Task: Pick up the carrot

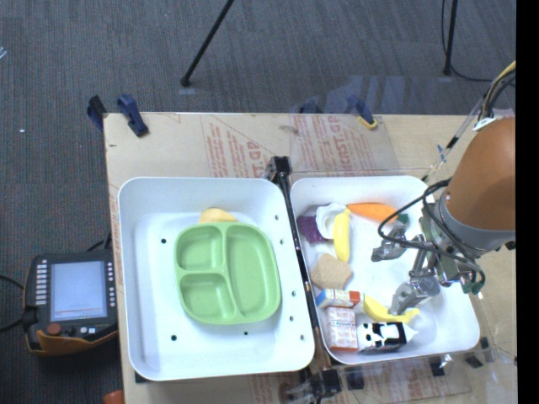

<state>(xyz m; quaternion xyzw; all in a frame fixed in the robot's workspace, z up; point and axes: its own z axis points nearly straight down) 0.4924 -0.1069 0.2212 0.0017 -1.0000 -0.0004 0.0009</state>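
Observation:
The carrot (371,211), orange and tapered, lies on its side near the far wall of the right bin (459,331). My gripper (409,296) hangs low over the near right part of that bin, just above a small yellow item (384,313). It is well clear of the carrot, toward the front of the bin. The grey arm with its orange band (484,179) reaches in from the right.
Also in the right bin are a yellow banana (341,235), a purple item (308,226), a tan bread piece (330,272), a red-and-white carton (340,323) and a black-and-white box (383,336). The left bin (143,225) holds a green divided plate (227,273) with a yellow item (217,215) behind it.

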